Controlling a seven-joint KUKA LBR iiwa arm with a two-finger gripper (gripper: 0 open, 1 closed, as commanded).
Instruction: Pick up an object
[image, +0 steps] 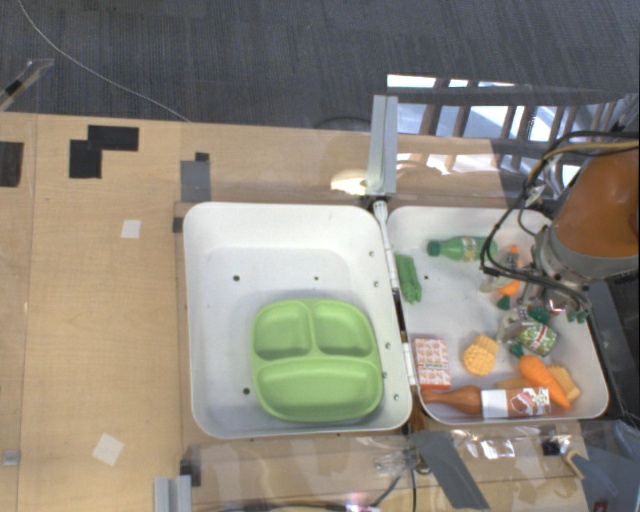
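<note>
Several toys crowd the right bin (598, 400); my jaws (528, 318), state unreadable, hang above a small can (536, 340): light, rigid, slippery—grip across its sides.

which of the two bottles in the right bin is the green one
The green bottle lies at the bin's far side near the arm; the other, a brown bottle with a white-and-red label, lies along the near edge.

Floor: dark grey ribbed carpet (230, 50) beyond the bench, a thin pale cable (100, 72) trailing across it.
Bench: light wood top (90, 330) with black square markings (98, 148).
Light: bright glare patch (352, 183) on the wood.
</note>
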